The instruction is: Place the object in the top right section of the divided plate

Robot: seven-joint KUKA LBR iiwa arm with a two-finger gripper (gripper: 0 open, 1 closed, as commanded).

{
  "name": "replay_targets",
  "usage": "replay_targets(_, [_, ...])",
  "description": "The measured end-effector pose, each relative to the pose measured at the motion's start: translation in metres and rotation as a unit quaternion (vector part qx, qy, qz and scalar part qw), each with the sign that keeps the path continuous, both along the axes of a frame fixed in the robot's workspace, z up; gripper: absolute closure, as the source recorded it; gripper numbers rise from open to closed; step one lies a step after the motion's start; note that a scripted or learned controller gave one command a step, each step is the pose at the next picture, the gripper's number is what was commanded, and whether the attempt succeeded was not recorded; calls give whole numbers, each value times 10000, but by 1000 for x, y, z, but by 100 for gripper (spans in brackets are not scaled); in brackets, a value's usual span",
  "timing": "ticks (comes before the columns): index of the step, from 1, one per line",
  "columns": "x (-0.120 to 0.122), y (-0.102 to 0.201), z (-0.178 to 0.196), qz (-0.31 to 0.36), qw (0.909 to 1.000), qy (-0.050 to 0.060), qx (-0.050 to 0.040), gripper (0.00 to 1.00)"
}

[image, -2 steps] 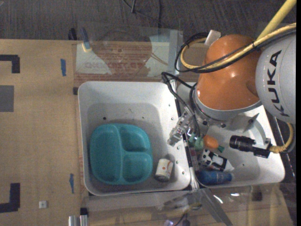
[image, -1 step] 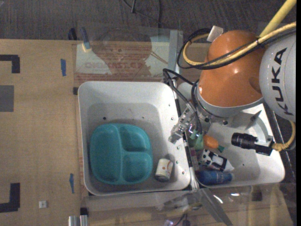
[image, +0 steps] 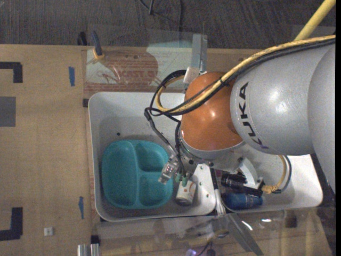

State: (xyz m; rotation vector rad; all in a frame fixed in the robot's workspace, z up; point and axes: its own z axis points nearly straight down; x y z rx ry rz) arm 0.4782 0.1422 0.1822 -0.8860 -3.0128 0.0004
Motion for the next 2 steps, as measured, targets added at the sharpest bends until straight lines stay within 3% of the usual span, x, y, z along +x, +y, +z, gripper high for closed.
replay_targets(1, [2, 84, 25, 847, 9964, -26, 8, 100])
replay_targets(2, [3, 85, 35, 845, 9964, -47, 17, 100])
